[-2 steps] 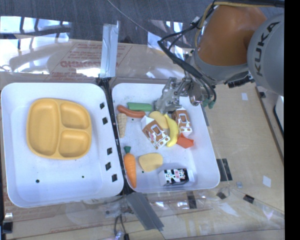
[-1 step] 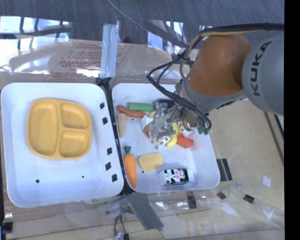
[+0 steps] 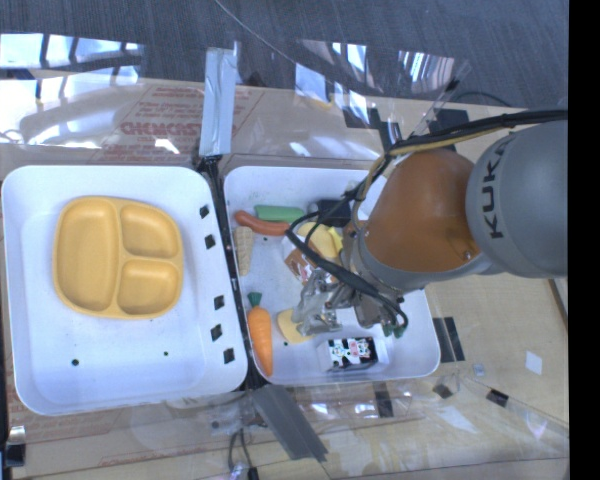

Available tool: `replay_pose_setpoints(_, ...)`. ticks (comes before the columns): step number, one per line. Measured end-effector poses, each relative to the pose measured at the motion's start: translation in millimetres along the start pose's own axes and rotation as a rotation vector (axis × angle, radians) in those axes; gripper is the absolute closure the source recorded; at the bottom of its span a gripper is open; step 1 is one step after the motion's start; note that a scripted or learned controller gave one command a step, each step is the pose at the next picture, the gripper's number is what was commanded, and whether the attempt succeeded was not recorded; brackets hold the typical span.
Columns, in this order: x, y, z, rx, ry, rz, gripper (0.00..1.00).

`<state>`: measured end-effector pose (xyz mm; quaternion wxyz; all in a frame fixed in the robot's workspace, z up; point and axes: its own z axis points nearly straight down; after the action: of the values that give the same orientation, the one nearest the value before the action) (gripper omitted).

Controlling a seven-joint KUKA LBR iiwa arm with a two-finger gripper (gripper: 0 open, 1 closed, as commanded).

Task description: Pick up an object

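We see the arm (image 3: 450,218) reaching down into the right bin (image 3: 420,353), with the jaws (image 3: 315,313) low among the clutter near the bin's front half. We cannot tell how far apart the jaws stand, nor whether anything sits between them; the metal and cables there blur together.

Any of several things could be the pick. A pale yellow piece (image 3: 292,330) lies just beside the jaws on the carrot's side, possibly touching them. The carrot (image 3: 261,340) rests a little beyond that, against the bin's divider wall. A small printed card (image 3: 352,350) lies just beside the jaws, toward the bin's front rim. A sausage (image 3: 262,225) and a green piece (image 3: 280,211) sit well behind the jaws, near the far wall.

The risks, as we judge them: with 2 or 3 things crowded at the jaws, closing may pinch an edge only and let it slip on the lift. The loose black cables (image 3: 320,236) could snag a neighbour. The yellow tray (image 3: 118,256) in the left bin (image 3: 40,298) is well clear.
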<state>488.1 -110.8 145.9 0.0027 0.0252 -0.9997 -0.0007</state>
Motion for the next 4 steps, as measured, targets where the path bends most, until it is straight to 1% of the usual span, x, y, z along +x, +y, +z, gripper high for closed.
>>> replay_pose_setpoints(1,-63,-16,14,0.001,-0.005,0.080,1.00)
replay_pose_setpoints(2,-106,12,-120,0.003,-0.017,0.173,1.00)
replay_pose_setpoints(3,-32,42,-82,0.001,-0.002,0.393,1.00)
replay_pose_setpoints(4,12,-8,26,0.001,-0.002,0.133,1.00)
